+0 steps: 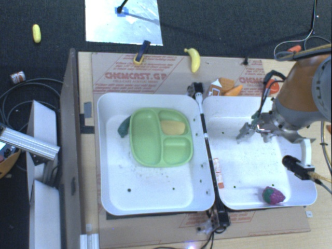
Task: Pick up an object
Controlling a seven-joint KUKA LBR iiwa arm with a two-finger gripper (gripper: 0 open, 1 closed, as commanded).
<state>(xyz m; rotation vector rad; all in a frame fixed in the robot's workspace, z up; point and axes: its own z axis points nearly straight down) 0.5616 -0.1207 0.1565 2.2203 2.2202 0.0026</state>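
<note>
Hand [254, 130] is hovering over the right bin [228, 118], fingers spread wide and pointing toward the bin's bare middle; nothing is sitting between them. Arm is reaching in across the bin's right rim, wrist slanted down, which suits a top-down approach.

Nearest candidate: a small pink-and-green object [273, 195], possibly a toy berry, is lying near the right bin's front right corner, well apart from the hand. Judgement: the hand is needing to travel toward that corner before closing; the bin walls close by could be crowding the fingers.

Left bin [111, 154] is carrying a green divided tray [155, 154] with a yellow piece [174, 126] in one compartment, kept in place by its ridge. A dark green item [124, 126] is touching the tray's left edge.

On the worktop's back edge, a banana [194, 59] is lying outside both bins.
</note>
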